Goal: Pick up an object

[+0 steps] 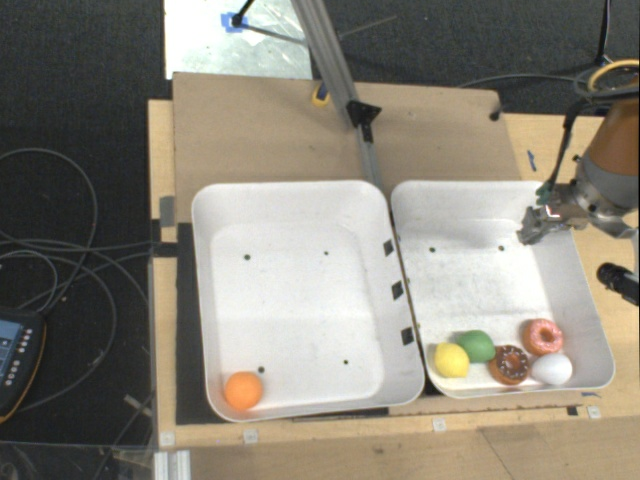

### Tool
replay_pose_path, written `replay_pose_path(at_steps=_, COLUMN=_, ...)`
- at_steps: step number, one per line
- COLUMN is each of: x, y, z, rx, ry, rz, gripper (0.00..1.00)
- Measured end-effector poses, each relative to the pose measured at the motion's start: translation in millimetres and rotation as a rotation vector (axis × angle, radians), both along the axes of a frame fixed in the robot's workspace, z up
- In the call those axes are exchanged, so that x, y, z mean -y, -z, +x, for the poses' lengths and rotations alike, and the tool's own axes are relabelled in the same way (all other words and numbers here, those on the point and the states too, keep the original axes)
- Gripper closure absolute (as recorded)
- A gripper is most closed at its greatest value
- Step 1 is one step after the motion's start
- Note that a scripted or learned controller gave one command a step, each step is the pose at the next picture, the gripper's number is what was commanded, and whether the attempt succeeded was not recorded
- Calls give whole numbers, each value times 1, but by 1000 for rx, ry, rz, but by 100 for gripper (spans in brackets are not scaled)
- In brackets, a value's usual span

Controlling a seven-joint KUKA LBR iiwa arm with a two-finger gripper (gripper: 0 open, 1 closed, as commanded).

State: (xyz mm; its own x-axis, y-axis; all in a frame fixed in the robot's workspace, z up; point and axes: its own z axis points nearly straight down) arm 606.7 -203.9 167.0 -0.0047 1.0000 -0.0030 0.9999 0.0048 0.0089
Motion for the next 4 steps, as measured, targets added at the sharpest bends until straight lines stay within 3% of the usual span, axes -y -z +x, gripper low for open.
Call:
replay_pose_path(at_steps=1, x=0, y=-41, z=2, rx=-3, ry=-2, rz=1, gripper=100)
replay_pose_path(at_steps=4, x=-166, y=-31, z=-22, rx=-9, ry=-6, rz=6, gripper=100)
